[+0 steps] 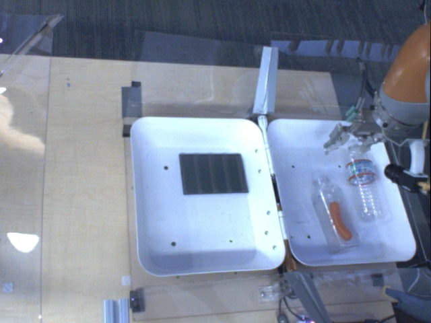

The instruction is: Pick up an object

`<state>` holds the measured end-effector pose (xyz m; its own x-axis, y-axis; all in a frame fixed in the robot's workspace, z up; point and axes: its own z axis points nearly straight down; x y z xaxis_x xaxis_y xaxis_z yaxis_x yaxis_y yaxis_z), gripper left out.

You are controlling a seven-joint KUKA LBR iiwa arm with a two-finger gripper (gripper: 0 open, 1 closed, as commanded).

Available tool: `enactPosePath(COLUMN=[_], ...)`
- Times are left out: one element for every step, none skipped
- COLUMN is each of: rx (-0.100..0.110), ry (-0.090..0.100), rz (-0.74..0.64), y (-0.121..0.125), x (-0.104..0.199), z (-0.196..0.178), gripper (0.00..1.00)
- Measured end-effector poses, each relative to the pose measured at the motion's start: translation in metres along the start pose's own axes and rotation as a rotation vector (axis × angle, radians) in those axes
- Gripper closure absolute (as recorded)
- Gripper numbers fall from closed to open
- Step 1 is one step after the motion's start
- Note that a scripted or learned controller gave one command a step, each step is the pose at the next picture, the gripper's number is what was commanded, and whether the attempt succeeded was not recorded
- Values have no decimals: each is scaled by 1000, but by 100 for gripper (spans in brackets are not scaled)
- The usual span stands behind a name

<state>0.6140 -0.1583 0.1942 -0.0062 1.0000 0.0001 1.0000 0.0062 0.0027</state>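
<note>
A clear plastic water bottle with a blue and red label lies in the right bin, cap end pointing to the far side. To its left lies a clear packet holding an orange stick. My gripper hangs over the bin's far right part, just beyond the bottle's cap end. It is open, its fingers spread wide with nothing between them.
The left bin holds a flat dark rectangular pad. A raised rim runs between the two bins. A metal bracket stands behind that divide. Cables and a black fitting sit at the right bin's right edge.
</note>
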Motion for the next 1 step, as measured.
enactPosePath(rx=[-42], ry=[-7], rz=[117], y=[4], x=[-39], z=[75], gripper=[0])
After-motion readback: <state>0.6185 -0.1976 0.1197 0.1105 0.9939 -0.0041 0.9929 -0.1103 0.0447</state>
